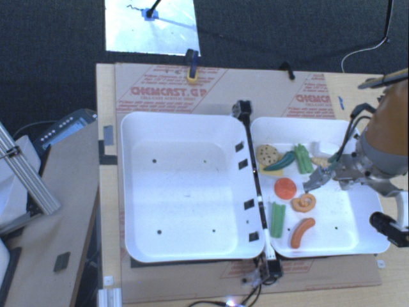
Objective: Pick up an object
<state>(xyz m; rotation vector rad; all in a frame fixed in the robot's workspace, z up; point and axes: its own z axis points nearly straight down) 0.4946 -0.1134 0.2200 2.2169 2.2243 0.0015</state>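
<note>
1 claw (317, 181) hovers beside the orange ring (303, 203).

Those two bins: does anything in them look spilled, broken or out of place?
Nothing stands out. The toy foods, such as the cookie, tomato and sausage, lie loose but inside the right bin; the gripper hovers over them.

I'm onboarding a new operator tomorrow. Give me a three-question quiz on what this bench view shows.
1. True or false: the toy foods lie in the right bin.
2. What lies nearest the gripper? A) cookie B) pretzel C) sausage
3. Fill in: the round red piece lies directly above the long ____ stick in the image.

Key: 1 true; 2 B; 3 green.
</note>
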